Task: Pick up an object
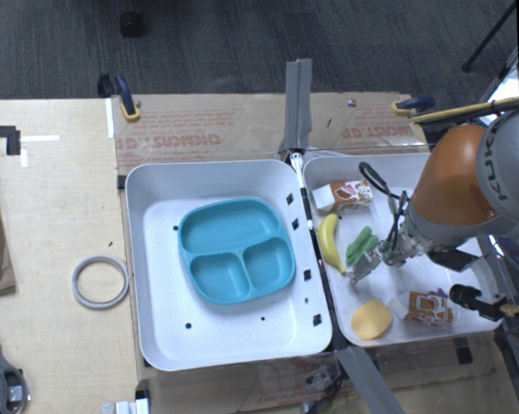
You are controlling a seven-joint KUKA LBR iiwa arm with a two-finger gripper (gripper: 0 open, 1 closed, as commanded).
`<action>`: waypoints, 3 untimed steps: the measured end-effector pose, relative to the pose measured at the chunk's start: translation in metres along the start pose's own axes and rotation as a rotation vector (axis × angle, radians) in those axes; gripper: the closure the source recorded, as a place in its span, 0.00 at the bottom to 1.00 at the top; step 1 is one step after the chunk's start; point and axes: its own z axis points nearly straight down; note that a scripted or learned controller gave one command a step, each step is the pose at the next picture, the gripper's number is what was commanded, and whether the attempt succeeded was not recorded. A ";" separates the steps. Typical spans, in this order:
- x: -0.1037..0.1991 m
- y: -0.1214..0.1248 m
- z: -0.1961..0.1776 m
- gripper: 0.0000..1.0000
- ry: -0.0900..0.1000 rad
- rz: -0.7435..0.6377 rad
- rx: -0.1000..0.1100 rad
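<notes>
The right bin point(471, 330) holds a yellow banana point(331, 242), a green pod-shaped toy point(359, 243), a small white and brown box point(348, 194), a round yellow piece point(371, 320) and a small printed packet point(430, 308). My gripper point(368, 264) is low in this bin, pointing left, its tip right beside the lower end of the green toy and just right of the banana. The arm's orange band point(451, 181) hangs over the bin's right half and hides part of its floor.
The left bin point(151, 275) holds a blue three-compartment plate point(236, 250). A grey ring point(100, 281) lies on the bench to the left, with scissors point(5, 384) at the lower left edge. A black cable point(377, 181) loops over the right bin's top.
</notes>
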 end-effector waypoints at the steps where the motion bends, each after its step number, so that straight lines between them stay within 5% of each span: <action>1: -0.028 0.045 -0.001 0.00 -0.003 -0.141 -0.003; 2: -0.030 0.044 -0.009 1.00 -0.002 -0.135 -0.003; 3: 0.014 0.118 -0.101 1.00 -0.003 -0.041 -0.003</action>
